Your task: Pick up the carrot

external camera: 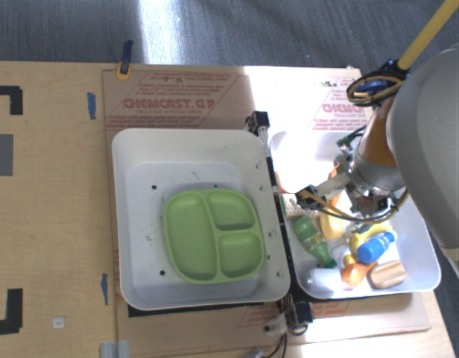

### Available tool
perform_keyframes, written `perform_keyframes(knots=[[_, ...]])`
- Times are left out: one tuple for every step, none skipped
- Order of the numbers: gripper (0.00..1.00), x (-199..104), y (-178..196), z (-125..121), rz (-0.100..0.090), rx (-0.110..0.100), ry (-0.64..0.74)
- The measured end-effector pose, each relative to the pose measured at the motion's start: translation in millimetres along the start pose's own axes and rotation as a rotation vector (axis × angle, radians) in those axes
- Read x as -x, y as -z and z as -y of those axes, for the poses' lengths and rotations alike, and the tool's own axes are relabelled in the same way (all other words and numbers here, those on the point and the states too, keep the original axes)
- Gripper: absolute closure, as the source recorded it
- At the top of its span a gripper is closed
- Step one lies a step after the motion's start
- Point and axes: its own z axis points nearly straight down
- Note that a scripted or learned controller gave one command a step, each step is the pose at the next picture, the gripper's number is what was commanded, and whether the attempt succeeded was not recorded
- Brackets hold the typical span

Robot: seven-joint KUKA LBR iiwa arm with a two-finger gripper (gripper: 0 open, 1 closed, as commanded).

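The carrot, as far as it can be made out, is the small orange piece lying near the front of the right bin, in a cluster of toy foods. It is partly overlapped by its neighbours, so its full shape is not clear. Just beside it to the right lies a tan bread loaf, and touching it from above is a blue bottle with a pale cap. To its left is a white object, too washed out to name. Further left, along the bin's inner wall, lies a green toy vegetable, and between that and the blue bottle sits a yellow piece.

The gripper hangs over the middle of this bin, above the yellow piece and apart from the carrot. Whether it is open or closed cannot be told from here, and nothing is seen in its hold. Above it the orange band meets the large grey arm, which enters from the right, with looped blue and yellow cables at its upper end.

The left bin holds a green sectioned plate with three compartments, set slightly askew. A black clamp sits at the back where the two bins meet. Both bins rest on cardboard sheets printed in red, on a brown bench marked with blue tape.
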Motion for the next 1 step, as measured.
perform_keyframes(knots=[[1.00, -2.2, 12.1, -0.5, -0.003, 0.000, 0.004]])
